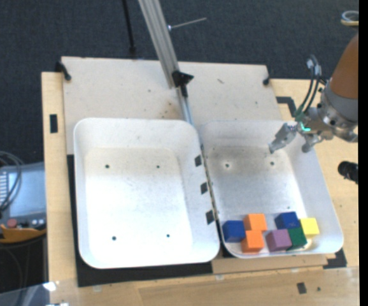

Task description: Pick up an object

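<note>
Several small blocks lie clustered at the near end of the right bin: a blue block, two orange blocks, a purple block, a second blue block, a green block and a yellow block. My gripper hangs over the far right part of that bin, well away from the cluster. Its fingers stand open with nothing between them.
The left bin sits beside the right one, with a row of dark clips along the shared edge. A slanted aluminium post rises from behind the bins. A pendant and cables lie off the bench's left side.
</note>
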{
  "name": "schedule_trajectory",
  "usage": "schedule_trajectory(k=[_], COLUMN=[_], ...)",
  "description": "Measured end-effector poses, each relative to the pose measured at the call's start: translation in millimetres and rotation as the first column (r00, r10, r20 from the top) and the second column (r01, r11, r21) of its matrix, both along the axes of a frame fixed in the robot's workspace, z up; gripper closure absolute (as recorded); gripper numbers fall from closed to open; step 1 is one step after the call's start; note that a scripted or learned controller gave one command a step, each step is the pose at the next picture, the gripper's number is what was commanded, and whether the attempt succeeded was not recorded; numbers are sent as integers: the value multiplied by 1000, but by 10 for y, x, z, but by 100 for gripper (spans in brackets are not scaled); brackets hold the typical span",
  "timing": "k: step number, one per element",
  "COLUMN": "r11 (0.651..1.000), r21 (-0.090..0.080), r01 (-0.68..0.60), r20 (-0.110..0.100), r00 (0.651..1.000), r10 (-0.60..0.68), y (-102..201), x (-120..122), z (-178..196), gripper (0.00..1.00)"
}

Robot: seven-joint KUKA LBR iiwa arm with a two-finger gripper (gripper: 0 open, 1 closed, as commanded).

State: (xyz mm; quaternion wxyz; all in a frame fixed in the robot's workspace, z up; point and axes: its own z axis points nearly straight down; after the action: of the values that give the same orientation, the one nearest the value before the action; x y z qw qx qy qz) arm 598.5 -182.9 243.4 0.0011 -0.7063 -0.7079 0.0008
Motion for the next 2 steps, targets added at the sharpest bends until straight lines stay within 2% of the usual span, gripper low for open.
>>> schedule_trajectory(k=[1,2], r11=[1000,1000], r21=[-2,-2], r01=[-1,-3], r20=[4,1], r00=[1000,1000], r10=[1,3], y=[-1,56], x=[8,50], z=[26,-435], gripper=[0,0])
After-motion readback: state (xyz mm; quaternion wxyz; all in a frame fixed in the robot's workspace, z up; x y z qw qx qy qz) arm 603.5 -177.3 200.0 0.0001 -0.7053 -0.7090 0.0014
